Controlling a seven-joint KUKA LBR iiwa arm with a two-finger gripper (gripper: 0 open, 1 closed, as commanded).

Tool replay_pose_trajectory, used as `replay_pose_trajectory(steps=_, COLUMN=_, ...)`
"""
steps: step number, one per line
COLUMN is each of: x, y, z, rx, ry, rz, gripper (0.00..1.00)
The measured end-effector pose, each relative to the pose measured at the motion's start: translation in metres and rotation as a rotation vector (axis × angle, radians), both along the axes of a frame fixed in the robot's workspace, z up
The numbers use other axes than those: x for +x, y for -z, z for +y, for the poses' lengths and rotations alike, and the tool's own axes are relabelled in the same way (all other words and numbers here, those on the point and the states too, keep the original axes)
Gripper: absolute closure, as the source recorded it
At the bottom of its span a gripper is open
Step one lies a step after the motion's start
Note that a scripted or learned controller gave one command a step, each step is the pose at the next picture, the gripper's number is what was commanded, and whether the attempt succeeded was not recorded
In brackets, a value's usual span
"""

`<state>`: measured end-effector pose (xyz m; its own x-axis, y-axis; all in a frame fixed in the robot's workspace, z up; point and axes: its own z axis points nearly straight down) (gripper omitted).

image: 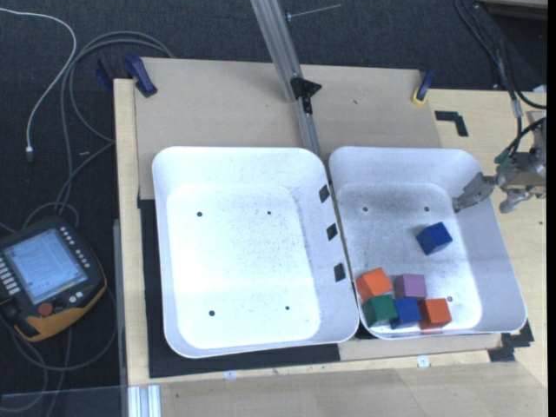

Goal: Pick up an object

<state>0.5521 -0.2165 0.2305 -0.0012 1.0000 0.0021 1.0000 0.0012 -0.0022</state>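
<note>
Two white bins sit side by side on the surface (pixel 217 102); the hand (pixel 473 192) reaches in from the right over the right bin's (pixel 486 250) far right rim, whether spread or pressed together cannot be told; a blue cube (pixel 433 237) lies alone mid-bin, near its right wall; orange (pixel 374 282), purple (pixel 410 286), green (pixel 379 310), another blue (pixel 406 312) and another orange (pixel 435 312) cube cluster at the near edge; the left bin (pixel 234 250) offers open floor; a handheld control pendant (pixel 45 275) rests on dark carpet off the left edge.
</note>
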Motion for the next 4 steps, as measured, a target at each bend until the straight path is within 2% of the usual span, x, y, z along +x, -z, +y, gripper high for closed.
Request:
replay_pose_trajectory(steps=1, x=0.016, y=0.136, z=0.008, rx=0.002, ry=-0.001, rz=0.006, gripper=0.00)
replay_pose_trajectory(steps=2, x=0.018, y=0.120, z=0.007, rx=0.000, ry=-0.001, rz=-0.003, gripper=1.00)
replay_pose_trajectory(steps=3, x=0.077, y=0.131, z=0.085, rx=0.001, ry=-0.008, rz=-0.006, gripper=1.00)
replay_pose_trajectory(steps=4, x=0.039, y=0.026, z=0.142, rx=0.000, ry=-0.005, rz=-0.010, gripper=1.00)
